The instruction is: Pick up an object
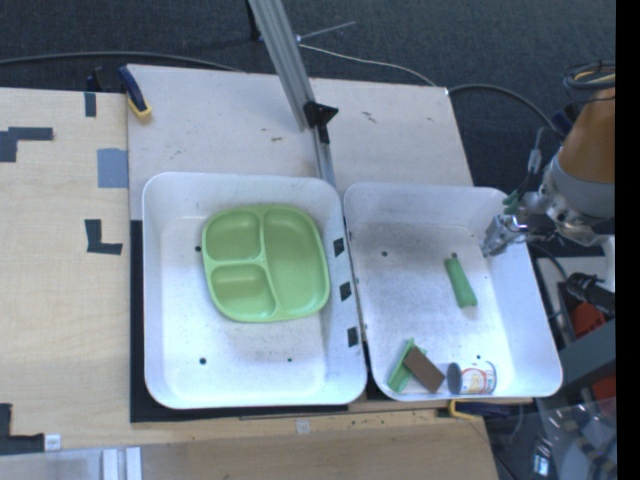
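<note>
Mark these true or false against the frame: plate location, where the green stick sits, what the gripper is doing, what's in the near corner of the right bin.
1. The green divided plate lies in the left bin. True.
2. The green stick lies on the plate. False: it lies on the floor of the right bin, apart from the plate.
3. The gripper has the green stick between its fingers. False: it sits near the right bin's far right edge, with nothing seen in it.
4. A brown block and a small can lie along the right bin's near edge. True.
5. The plate has three compartments. True.
</note>
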`<state>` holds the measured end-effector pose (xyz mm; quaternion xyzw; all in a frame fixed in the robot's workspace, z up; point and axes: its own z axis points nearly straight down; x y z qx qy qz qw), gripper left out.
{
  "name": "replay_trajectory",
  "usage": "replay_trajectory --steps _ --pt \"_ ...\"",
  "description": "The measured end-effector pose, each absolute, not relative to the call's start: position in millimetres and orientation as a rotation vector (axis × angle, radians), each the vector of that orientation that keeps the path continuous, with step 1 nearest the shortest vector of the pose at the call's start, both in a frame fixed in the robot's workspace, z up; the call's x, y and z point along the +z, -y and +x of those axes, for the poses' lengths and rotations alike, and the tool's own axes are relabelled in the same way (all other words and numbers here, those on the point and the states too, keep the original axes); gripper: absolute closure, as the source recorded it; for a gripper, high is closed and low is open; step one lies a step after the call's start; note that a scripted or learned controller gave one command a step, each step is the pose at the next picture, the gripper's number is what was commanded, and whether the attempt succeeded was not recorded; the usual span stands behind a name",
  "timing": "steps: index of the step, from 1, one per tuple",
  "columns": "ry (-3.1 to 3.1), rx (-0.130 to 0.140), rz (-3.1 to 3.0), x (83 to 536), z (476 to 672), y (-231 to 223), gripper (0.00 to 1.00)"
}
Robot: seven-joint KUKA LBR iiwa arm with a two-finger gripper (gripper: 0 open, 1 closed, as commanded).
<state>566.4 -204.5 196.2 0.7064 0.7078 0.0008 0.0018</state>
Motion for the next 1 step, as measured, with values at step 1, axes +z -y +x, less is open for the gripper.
replay_trajectory --steps 1 --pt "-2.22 0.004 2.215 259.9 570.0 205.0 1.0"
